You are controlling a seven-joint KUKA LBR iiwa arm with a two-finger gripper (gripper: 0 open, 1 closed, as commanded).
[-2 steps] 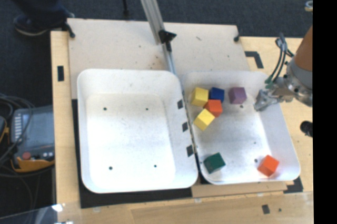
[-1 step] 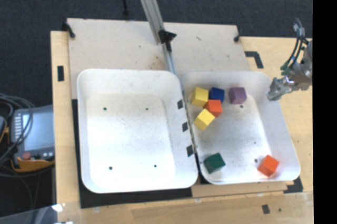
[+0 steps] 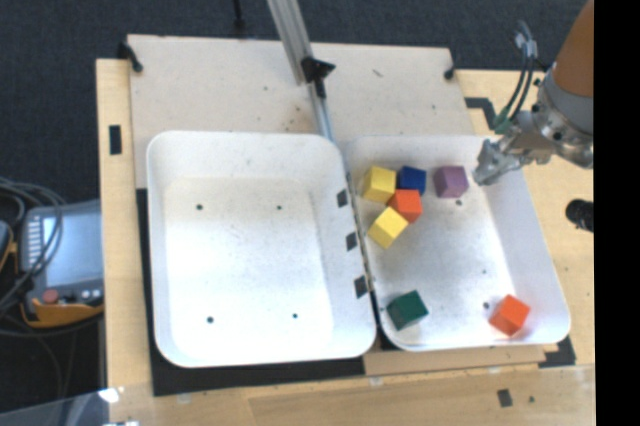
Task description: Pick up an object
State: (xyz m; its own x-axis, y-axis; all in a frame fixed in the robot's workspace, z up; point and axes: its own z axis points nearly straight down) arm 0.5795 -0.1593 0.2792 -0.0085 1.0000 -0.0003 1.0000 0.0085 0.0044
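Note:
The right bin [image 3: 455, 259] holds several small cubes. Near its back left stand a yellow cube [image 3: 379, 184], a blue cube [image 3: 411, 179], an orange cube [image 3: 406, 204] and a second yellow cube [image 3: 388, 227], packed close together. A purple cube [image 3: 452, 181] sits apart, just right of them. At the front lie a green cube [image 3: 407, 310] and another orange cube [image 3: 510, 314]. My gripper [image 3: 494, 161] hangs over the bin's back right corner, a little right of the purple cube, with nothing seen in it.
The left bin [image 3: 250, 244] lies beside the right one. A slanted aluminium bar [image 3: 285, 4] rises from the bench behind the seam between the bins. A pendant with cables [image 3: 55, 259] sits off the bench's left edge.

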